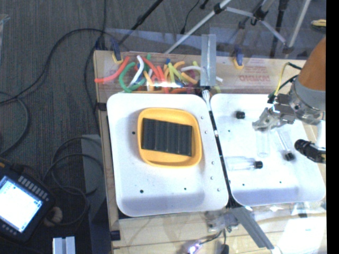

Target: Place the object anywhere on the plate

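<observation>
- Clear tubes with black caps lie in the right bin (296, 192): one clear tube (241, 164) lies flat near the bin's near-left part, its black cap pointing right, and another tube (262, 144) lies just under the gripper, end toward the camera.
- A third tube (285, 142) with a black end sits just right of that one, and a loose black cap (240, 114) rests near the bin's far-left corner.
- The yellow plate (169, 157) sits in the middle of the left bin (159, 200), well apart from the tubes; a dark ribbed rectangular insert (167, 136) covers its centre.
- Both white bins stand side by side on a pale wooden bench (153, 232), touching along a dark seam.
- Behind the left bin lies a tangle of coloured flexible rods (151, 74) in orange, green, white and yellow.
- Grey carpet (47, 62) with black cables surrounds the bench; a lit tablet-like screen (16, 200) sits at lower left, and tripod legs (249, 9) stand at the back.
- The gripper (271, 118) hangs over the right bin's far-right part, above the tubes; whether its fingers are apart or together cannot be told, and nothing is visibly held.
</observation>
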{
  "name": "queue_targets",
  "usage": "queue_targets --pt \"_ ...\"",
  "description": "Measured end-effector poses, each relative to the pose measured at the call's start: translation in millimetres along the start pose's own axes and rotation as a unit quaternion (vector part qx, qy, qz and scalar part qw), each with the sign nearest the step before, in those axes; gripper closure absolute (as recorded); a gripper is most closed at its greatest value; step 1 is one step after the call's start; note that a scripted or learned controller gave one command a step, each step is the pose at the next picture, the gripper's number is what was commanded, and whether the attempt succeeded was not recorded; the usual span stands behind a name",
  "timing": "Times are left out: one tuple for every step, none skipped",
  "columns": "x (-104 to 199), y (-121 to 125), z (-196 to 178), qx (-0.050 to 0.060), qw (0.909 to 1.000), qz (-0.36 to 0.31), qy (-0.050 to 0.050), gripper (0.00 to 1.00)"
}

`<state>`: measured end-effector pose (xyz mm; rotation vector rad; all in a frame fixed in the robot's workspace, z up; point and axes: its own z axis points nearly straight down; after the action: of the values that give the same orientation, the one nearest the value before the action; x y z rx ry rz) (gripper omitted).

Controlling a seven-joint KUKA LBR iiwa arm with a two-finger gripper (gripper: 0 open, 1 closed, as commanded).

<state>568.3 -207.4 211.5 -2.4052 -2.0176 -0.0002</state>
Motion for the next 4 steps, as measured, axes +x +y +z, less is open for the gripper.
queue_targets --pt "35 -21 16 0.001 0.9993 -0.038 -0.001 1.00" --pt "85 -33 32 0.001 0.9950 -0.100 -0.001 1.00" --pt "135 -27 12 0.000 0.9771 -0.213 -0.001 1.00" --pt "176 -18 29 0.001 0.9687 -0.248 -0.001 1.00"
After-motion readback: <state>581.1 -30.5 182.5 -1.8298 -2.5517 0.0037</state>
